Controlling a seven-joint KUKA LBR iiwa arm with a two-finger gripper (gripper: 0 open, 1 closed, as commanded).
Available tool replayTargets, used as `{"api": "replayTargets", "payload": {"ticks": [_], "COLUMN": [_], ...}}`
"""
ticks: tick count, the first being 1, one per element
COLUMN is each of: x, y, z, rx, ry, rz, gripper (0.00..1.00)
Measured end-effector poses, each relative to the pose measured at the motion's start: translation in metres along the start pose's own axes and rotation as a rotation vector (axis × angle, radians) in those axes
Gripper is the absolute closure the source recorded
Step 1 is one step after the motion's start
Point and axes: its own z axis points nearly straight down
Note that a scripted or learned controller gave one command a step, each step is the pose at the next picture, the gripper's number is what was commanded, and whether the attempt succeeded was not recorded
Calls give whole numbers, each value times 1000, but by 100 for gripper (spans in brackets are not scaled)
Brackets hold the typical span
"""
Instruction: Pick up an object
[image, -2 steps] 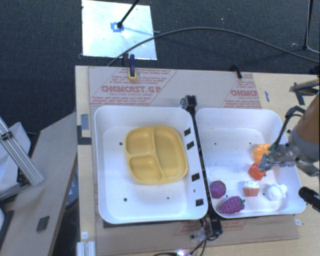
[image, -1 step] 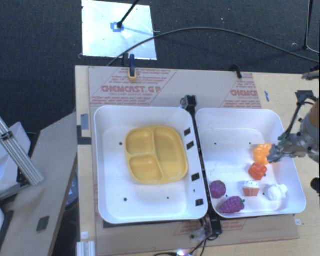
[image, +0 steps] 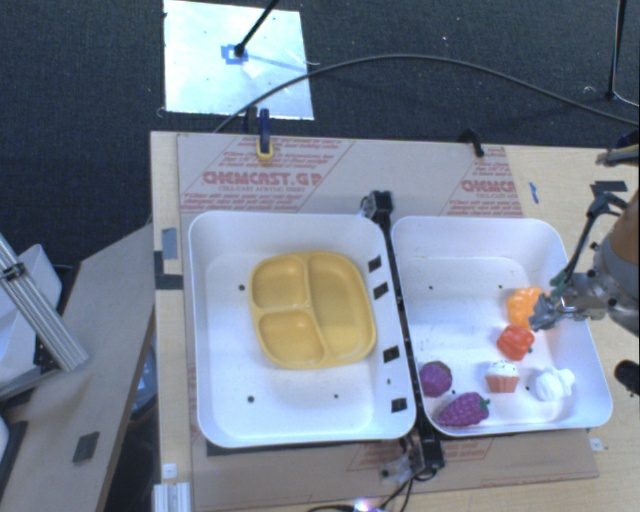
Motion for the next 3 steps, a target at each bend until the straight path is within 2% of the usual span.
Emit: {"api": "replayTargets", "payload": {"ticks": [1,2,3], "x": [48,103,160], "y": [-5,5,5], "z": [-10,-7,-20], "rx": [-1,-1,-2], "ry": [2,2,3], "rz": [-7,-8,-9], "gripper": [100,100,100]}}
